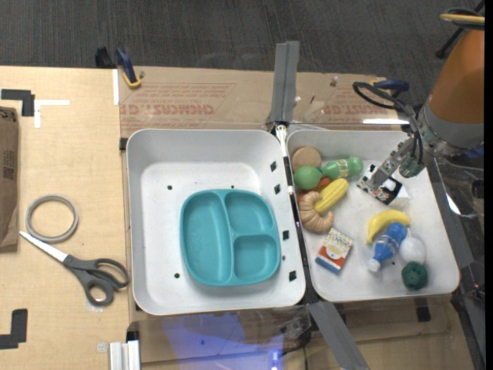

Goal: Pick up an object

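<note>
Camera view | end effector [383, 182]: metallic, grip state unclear | banana [387, 223]: curved, smooth | divided tray [230, 237]: teal plastic

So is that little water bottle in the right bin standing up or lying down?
Lying down. The water bottle rests on its side on the right bin floor, blue-labelled body angled toward the banana, white cap pointing at the near edge.

2 bins [139, 206], 1 teal tray [229, 237], 1 banana [387, 222], 1 scissors [81, 267] (off-bin).
</note>
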{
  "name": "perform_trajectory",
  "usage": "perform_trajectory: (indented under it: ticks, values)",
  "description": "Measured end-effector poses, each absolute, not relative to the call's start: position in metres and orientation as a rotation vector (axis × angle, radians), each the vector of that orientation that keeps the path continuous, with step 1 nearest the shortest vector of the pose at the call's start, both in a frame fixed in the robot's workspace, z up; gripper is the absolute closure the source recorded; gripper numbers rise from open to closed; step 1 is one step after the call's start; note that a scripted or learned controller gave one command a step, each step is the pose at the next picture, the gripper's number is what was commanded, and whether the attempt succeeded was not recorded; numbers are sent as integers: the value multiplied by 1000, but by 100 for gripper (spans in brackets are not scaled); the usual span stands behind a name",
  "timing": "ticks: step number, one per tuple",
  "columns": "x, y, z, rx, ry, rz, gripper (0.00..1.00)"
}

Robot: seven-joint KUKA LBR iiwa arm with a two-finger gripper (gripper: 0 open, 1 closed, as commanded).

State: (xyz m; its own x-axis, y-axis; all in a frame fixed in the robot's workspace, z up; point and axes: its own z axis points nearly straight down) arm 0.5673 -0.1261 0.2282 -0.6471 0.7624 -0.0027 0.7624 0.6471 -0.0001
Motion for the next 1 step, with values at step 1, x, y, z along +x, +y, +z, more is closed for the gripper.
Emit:
perform_trajectory:
  ticks: [1]
  values:
    - [624,-96,216,1502,2756,-2,100]
